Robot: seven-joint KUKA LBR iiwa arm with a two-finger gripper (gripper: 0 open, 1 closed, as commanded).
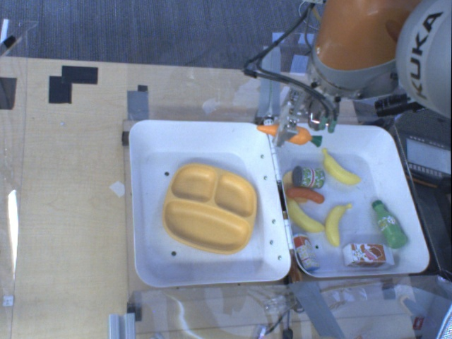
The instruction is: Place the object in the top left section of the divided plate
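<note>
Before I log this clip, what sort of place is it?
Probably a robot lab test bench, not a kitchen: a KUKA arm over two white bins, toy food like a carrot and bananas, and a yellow divided plate.

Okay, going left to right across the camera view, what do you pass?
Yellow divided plate in the left bin → carrot at the gripper → red sausage → green bottle in the right bin.

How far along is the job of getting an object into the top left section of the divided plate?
Done: the gripper has a toy carrot between its jaws, over the wall between the two bins. In hand: carrying it toward the left bin. Left: setting it in the top left section of the yellow plate, which holds nothing yet.
</note>
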